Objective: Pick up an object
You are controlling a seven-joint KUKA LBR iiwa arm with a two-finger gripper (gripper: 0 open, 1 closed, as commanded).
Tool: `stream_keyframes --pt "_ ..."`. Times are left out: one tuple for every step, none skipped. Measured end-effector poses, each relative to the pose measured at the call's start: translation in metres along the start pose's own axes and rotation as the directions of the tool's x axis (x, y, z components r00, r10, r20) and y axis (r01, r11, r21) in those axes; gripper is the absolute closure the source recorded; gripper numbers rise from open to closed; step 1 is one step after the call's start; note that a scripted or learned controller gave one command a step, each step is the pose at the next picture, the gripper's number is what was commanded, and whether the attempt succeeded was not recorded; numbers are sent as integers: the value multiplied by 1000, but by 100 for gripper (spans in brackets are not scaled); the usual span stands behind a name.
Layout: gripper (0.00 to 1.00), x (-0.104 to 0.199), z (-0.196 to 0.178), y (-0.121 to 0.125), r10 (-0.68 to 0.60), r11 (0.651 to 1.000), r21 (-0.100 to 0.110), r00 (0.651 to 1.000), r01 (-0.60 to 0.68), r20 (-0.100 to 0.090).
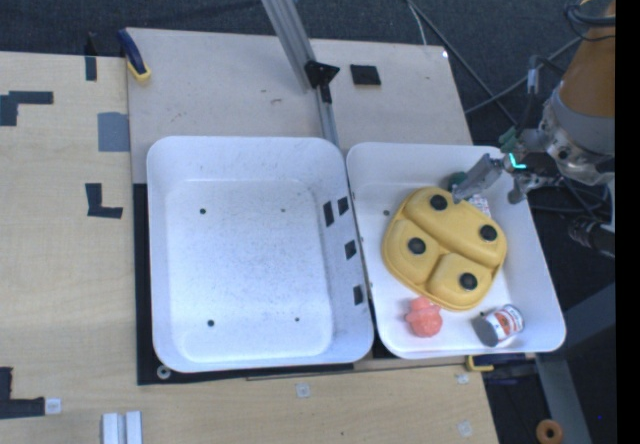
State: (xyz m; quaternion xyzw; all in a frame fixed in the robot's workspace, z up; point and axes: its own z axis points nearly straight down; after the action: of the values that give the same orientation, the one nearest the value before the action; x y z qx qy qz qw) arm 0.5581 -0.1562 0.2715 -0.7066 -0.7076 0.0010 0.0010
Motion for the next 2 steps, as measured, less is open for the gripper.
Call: stream_keyframes --pt "0 0 -1 0 0 1000 -1 1000 0 0" --pt "0 6 44 4 0 1000 1 1000 0 0"
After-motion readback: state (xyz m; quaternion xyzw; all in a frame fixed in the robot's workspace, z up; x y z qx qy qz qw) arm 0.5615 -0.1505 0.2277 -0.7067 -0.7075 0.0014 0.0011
